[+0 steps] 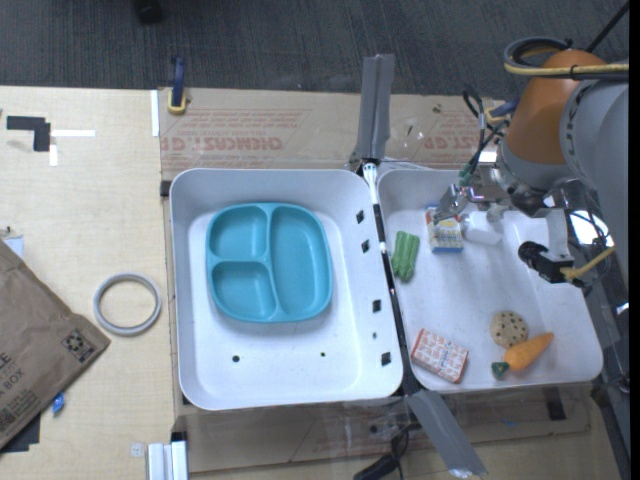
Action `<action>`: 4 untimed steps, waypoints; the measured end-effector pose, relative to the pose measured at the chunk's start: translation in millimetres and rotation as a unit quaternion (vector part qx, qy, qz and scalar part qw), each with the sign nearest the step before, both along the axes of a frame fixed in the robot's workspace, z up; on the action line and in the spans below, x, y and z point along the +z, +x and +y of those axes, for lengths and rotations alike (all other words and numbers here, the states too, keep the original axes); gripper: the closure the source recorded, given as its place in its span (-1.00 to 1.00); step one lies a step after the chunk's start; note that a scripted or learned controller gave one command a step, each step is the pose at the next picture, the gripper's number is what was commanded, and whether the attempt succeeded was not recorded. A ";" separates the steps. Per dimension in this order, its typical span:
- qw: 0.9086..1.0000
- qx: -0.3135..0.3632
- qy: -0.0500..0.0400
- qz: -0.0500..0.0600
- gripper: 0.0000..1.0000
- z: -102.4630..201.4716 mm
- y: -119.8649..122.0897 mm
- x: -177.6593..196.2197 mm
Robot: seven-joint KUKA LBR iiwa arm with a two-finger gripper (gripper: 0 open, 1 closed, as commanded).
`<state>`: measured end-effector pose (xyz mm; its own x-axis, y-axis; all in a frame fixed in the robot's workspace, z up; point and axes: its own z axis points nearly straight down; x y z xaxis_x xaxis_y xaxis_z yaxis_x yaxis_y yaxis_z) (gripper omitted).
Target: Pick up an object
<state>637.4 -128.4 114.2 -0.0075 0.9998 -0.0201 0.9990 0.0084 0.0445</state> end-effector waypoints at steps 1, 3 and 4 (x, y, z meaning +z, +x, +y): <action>0.998 -0.057 0.003 -0.003 -1.00 7.6 1.8 0.2; 1.000 0.015 0.000 0.002 -1.00 19.1 10.9 -1.0; 0.999 0.032 0.001 -0.001 -1.00 17.4 5.6 -0.5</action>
